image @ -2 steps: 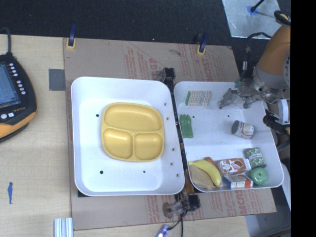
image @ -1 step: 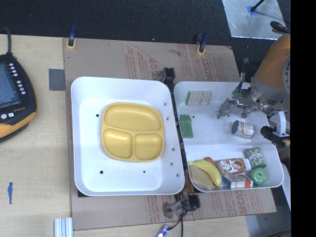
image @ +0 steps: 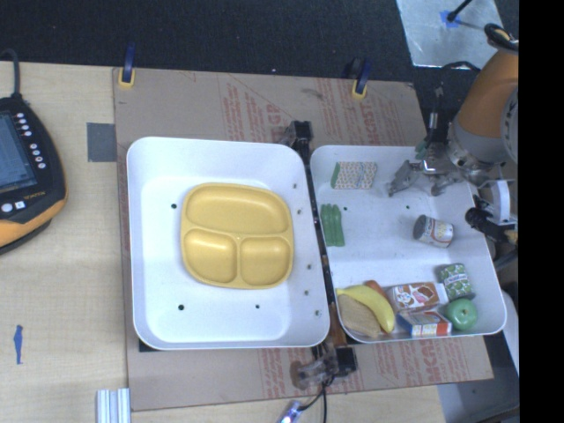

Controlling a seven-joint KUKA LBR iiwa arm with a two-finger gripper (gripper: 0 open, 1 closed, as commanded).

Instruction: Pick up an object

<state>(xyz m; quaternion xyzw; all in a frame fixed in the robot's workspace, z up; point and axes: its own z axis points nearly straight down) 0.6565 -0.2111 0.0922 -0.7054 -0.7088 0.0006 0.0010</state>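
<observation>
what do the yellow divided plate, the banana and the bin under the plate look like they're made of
Yellow divided plate: probably moulded plastic, matte to satin; even colour, soft rounded ridges between three compartments.
Banana: likely a plastic toy, though real fruit can't be ruled out; smooth, uniform yellow skin.
Left bin: seemingly thin formed plastic, smooth white; rounded corners and a slight sheen on its raised rim.

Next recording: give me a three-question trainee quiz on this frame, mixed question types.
1. True or false: the yellow divided plate lies in the left bin.
2. Which object lies nearest the claw? A) banana B) small can C) green apple
3. Fill in: the banana lies in the ___ bin, at its near edge.

Key: 1 true; 2 B; 3 right.
</observation>
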